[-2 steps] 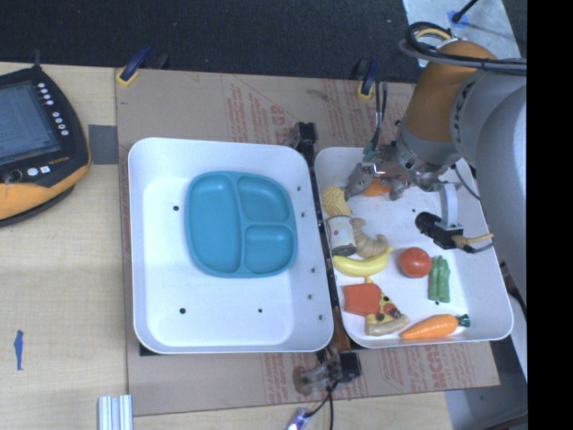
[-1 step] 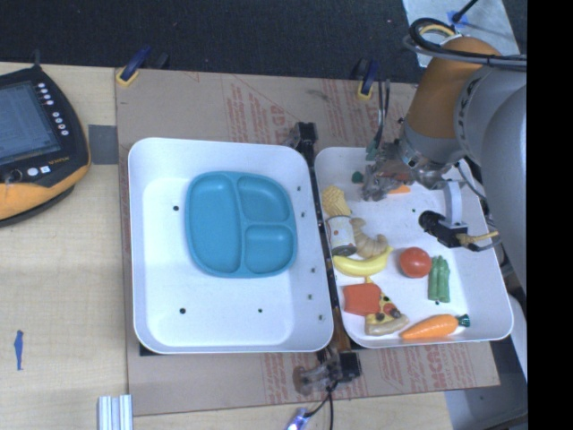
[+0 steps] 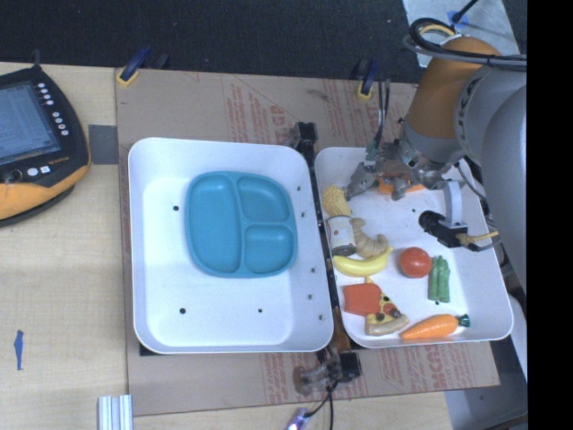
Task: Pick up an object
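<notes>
The gripper [image 3: 387, 179] hangs low over the right bin's [image 3: 498, 322] far end. An orange object [image 3: 391, 185] sits partly hidden beneath it. Whether the jaws clasp it cannot be told.

light: bright, even | shadows: soft, faint | glare: mild on white bins [image 3: 143, 240] | focus: slightly soft

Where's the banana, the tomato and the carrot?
banana [image 3: 362, 263], camera view, middle of its yellow curve.
tomato [image 3: 414, 262], camera view, centre of its red round top.
carrot [image 3: 429, 328], camera view, middle of its orange body.
</notes>
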You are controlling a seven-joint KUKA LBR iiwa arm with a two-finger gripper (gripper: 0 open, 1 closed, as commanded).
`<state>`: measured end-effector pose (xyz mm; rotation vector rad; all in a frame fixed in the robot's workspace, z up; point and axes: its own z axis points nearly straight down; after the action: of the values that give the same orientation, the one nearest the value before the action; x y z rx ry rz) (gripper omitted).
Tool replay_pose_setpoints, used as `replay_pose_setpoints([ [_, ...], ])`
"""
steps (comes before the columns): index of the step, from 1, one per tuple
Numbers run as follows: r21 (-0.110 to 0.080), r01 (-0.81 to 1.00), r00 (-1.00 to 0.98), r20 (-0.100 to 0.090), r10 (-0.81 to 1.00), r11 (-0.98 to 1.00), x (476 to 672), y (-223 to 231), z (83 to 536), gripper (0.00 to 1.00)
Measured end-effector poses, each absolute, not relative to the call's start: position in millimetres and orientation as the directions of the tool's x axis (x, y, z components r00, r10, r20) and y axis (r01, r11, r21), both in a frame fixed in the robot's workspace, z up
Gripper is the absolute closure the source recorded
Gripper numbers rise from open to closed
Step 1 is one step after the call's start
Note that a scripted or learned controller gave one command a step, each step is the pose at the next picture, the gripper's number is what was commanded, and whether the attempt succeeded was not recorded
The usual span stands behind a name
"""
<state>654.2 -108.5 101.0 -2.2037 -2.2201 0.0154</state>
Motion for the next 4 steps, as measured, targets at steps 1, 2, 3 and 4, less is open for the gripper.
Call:
replay_pose_setpoints([
  [1, -0.017, 1.000, -0.009, 0.002, 1.000, 0.009, 654.3, -109.0, 111.3, 1.00],
  [2, -0.018, 1.000, -0.010, 0.002, 1.000, 0.010, 654.2, -109.0, 111.2, 0.00],
  [3, -0.015, 1.000, -0.012, 0.001, 1.000, 0.012, 654.6, -109.5, 121.6, 1.00],
  [4, -0.016, 1.000, -0.012, 0.001, 1.000, 0.012, 654.5, -109.5, 121.4, 0.00],
])
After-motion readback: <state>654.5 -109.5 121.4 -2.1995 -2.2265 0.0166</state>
